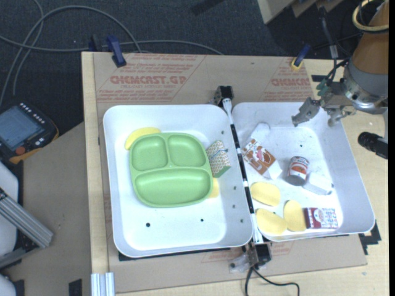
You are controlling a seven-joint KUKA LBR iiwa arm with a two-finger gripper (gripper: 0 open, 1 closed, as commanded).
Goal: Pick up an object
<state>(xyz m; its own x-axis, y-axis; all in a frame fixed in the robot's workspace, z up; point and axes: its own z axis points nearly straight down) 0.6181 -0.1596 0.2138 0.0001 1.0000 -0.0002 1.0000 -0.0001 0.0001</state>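
**Gripper hanging over the right bin, nothing picked yet**

Dark carpet and loose cables are framing a bench topped with a printed cardboard sheet, two white bins sitting side by side on it.

Camera view:
- Left bin is holding a green divided tray, a yellow piece peeking out at its 10 o'clock, and a patterned packet leaning at its 3 o'clock, just beside the divider.
- Right bin is carrying the candidates: a red-and-white carton, a small can near centre, yellow pieces at 7 o'clock from the can, a red box at 5 o'clock.
- Arm is coming in from 3 o'clock. Gripper is sitting over the bin's 12 o'clock end, fingers looking spread, nothing between them.

Doing the step well, my read:
- Can is looking like the best target: standing apart from its neighbours, with room for the fingers on both sides.
- Centre over it before descending; it may roll if clipped off-centre.
- Yellow pieces are touching each other and the bin wall, so a poor bet.

Hard to make out:
- Gripper height above the bin floor is not readable from this slant.
- Pale flat item beside the can is blending into the bin.
- Upper arm is getting cut off at the frame edge.
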